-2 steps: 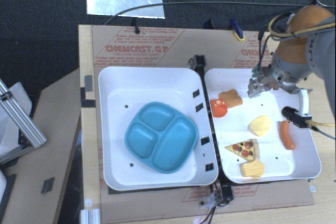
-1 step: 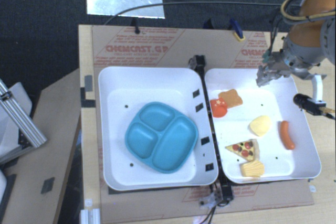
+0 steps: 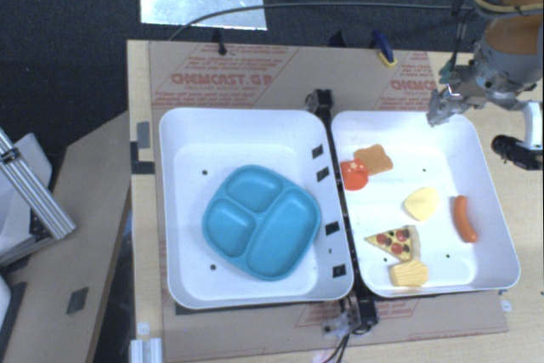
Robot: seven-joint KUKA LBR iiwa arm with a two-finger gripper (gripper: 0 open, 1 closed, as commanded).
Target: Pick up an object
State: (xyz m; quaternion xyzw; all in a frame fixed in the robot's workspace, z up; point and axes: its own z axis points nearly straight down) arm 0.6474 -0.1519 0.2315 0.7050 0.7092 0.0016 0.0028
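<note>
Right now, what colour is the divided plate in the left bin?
Light blue divided plate, seen in the camera view.

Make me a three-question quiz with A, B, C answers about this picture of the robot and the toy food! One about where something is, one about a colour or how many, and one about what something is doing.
1. Where is the blue divided plate?
A. in the left bin
B. in the right bin
C. on the floor

2. How many toy foods lie in the right bin?
A. two
B. four
C. six

3. Where is the gripper at this moment?
A. pressed onto the plate
B. above the right bin's far corner, touching no food
C. lifting the sausage

Answers:
1 A: the plate sits in the left bin.
2 C: toast, tomato, yellow round piece, sausage, pizza slice and yellow wedge.
3 B: it hangs by the far rim, apart from every food.
</note>
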